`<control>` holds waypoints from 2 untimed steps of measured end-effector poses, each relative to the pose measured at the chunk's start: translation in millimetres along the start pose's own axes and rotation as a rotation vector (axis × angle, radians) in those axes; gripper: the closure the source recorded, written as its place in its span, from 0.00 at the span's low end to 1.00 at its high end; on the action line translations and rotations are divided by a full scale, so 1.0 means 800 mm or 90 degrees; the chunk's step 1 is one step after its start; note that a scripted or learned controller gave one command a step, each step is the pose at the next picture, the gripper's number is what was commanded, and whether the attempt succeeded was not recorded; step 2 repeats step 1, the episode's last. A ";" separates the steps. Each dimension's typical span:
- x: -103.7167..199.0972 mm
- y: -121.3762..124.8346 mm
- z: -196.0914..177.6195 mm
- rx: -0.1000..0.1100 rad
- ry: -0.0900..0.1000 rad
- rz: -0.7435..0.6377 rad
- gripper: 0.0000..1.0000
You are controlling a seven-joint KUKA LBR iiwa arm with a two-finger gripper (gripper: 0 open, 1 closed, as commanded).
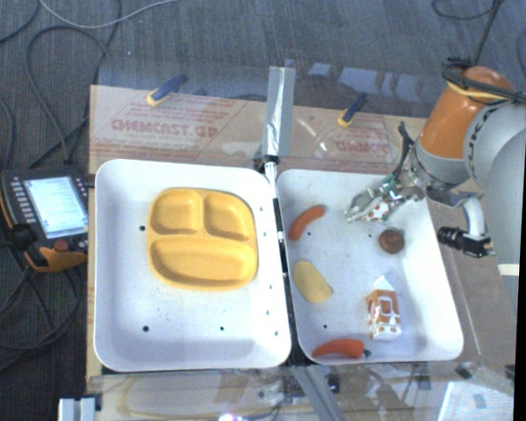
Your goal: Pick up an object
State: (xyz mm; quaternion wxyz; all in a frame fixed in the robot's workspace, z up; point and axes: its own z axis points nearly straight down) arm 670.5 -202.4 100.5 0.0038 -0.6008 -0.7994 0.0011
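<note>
The right bin [435,285] holds several small items: an orange-red sausage [305,221] near its far left, a pale yellow potato-like piece [312,282] below it, a brown round piece [391,241], a small orange and white carton [383,312] and a red sausage [338,348] at the near edge. My gripper [371,204] hangs over the far part of this bin, left of the brown round piece and right of the orange-red sausage. Nothing shows between its fingers.
The left bin [117,312] holds a yellow divided tray [203,238]. A metal post [277,109] stands at the far end of the seam between the bins. A teach pendant [41,211] lies on the floor to the left.
</note>
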 end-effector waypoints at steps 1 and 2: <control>0.118 -0.002 -0.131 -0.004 -0.003 -0.016 1.00; 0.118 -0.002 -0.131 -0.004 -0.003 -0.016 1.00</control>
